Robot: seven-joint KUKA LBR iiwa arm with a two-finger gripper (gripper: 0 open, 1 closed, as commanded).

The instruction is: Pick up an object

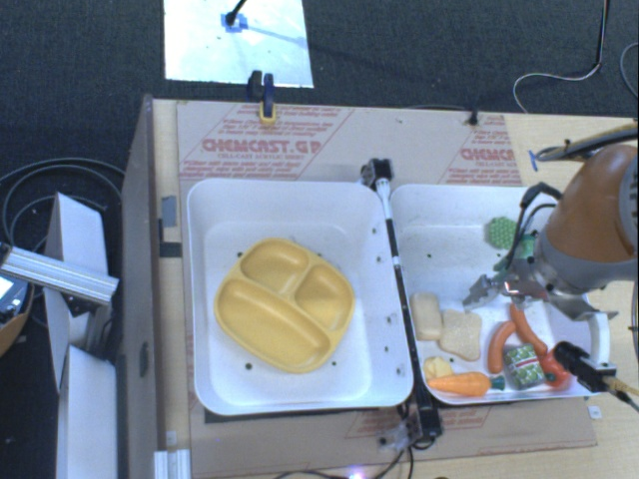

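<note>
The right bin (449, 230) holds several toy foods. A green broccoli piece (501, 232) lies near its back right. Two pale bread pieces (427, 315) (461, 335) sit by the left wall. An orange carrot (467, 383) and a small yellow piece (436, 367) lie at the front. Two reddish sausages (499, 346) (529, 331) and a green-labelled can (522, 363) lie at the front right. My gripper (496, 289) hangs over the middle of this bin, just behind the bread and sausages and in front of the broccoli. I see nothing held in it.
The left bin (230, 208) holds a yellow divided plate (286, 303). A black divider bar (393, 257) runs between the bins. The grey and orange arm (594, 228) covers the right bin's right side. Cables and a metal rail lie off the bench at left.
</note>
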